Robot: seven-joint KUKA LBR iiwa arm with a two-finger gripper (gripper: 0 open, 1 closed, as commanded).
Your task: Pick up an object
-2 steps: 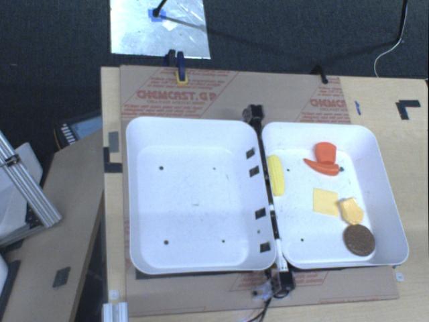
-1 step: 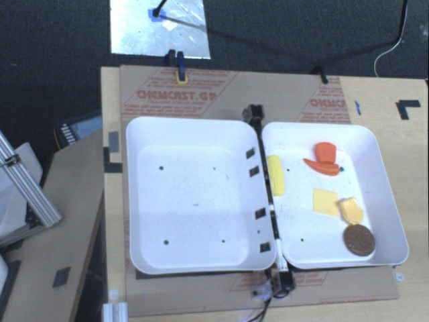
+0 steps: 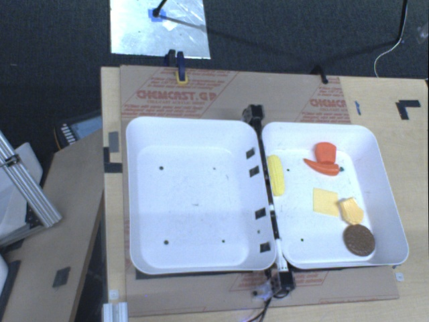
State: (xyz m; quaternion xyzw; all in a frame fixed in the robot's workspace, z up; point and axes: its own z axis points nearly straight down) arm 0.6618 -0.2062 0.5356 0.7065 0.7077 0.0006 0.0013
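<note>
Scanning left to right: the left bin (image 3: 191,200) has just its bare white floor with a few dark specks, sitting on the worktop (image 3: 221,89), which is covered with a printed cardboard sheet. Right next to it, touching along the middle seam, is the right bin (image 3: 385,180), and that's where all the candidates are.

First up is a yellow corn cob (image 3: 275,174) lying lengthwise just beside the seam wall. Further right, near the back, there's an orange piece (image 3: 324,159). It looks like a little hat or maybe a carrot chunk, but it's too small to call. Below that lies a flat pale yellow slice (image 3: 326,202), with a chunkier yellow block (image 3: 351,210) touching its right edge, and a brown round cookie-looking thing (image 3: 359,239) just in front of the block.

As for the jaws, I can't tell whether they're spread or pressed together.

My read is the pick hasn't started, since everything lies flat in the bin. The next move calls for choosing a target. The corn or the cookie seem easiest to me, each with some room around it, though the corn hugs the wall a bit.
</note>
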